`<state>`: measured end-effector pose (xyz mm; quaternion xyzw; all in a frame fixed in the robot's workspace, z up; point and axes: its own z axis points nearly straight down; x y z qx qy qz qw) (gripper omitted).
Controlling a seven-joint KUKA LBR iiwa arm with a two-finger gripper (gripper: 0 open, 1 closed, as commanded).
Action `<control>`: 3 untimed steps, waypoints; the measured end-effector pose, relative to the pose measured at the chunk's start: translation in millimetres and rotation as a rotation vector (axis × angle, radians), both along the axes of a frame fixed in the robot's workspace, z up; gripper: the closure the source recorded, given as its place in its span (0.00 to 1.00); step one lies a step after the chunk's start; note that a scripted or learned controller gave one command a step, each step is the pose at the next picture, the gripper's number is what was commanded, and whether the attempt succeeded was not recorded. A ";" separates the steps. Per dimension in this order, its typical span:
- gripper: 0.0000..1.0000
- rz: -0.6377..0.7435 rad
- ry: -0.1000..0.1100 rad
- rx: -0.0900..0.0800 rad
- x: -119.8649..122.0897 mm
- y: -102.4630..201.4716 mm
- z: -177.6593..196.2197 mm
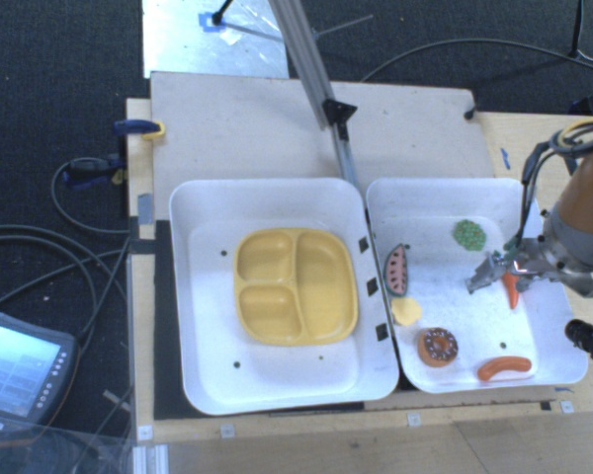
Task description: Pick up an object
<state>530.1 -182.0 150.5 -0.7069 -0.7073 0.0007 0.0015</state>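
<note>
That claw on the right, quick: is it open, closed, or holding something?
Gripper: low over the right bin, by the orange carrot; whether it is open or gripping cannot be told.

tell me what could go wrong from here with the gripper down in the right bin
1. The gripper sits at a small orange piece, perhaps a carrot; whether it is actually gripped cannot be told, so a lift may come up with nothing.
2. The carrot lies near the right bin's far side, so the arm may nudge it against the wall.
3. The broccoli sits close by and could get bumped.
</note>
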 end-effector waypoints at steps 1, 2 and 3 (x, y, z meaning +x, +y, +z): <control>0.00 0.000 0.000 0.000 1.4 5.0 -43.0; 1.00 0.000 -0.007 -0.002 3.1 4.3 -29.7; 1.00 0.002 -0.009 -0.003 -5.3 4.3 26.2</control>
